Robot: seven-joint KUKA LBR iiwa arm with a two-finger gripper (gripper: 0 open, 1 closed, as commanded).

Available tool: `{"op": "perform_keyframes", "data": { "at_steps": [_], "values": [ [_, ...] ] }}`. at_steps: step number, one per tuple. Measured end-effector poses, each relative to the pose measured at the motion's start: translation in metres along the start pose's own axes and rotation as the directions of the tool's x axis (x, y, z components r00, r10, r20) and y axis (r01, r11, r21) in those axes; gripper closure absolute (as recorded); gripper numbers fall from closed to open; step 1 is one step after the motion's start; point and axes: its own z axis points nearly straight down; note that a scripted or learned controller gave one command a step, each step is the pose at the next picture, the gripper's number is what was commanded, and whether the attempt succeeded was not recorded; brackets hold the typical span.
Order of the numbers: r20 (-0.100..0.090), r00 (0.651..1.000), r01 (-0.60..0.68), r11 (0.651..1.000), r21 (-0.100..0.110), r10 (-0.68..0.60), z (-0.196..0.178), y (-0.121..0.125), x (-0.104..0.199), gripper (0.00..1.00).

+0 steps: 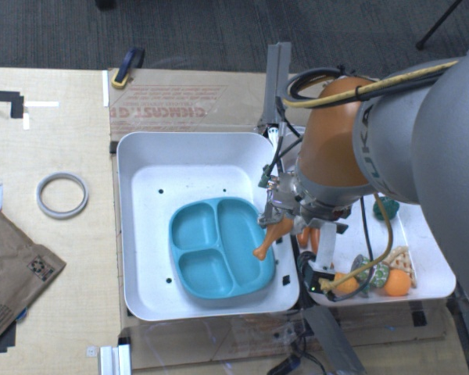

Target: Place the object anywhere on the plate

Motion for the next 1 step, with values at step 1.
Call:
{"op": "perform_keyframes", "data": {
  "at_steps": [1],
  "values": [
    [0.0,1.0,-0.001,1.0,-0.001,0.001,-0.0001,0.0002,-0.0004,0.0]
  ]
}}
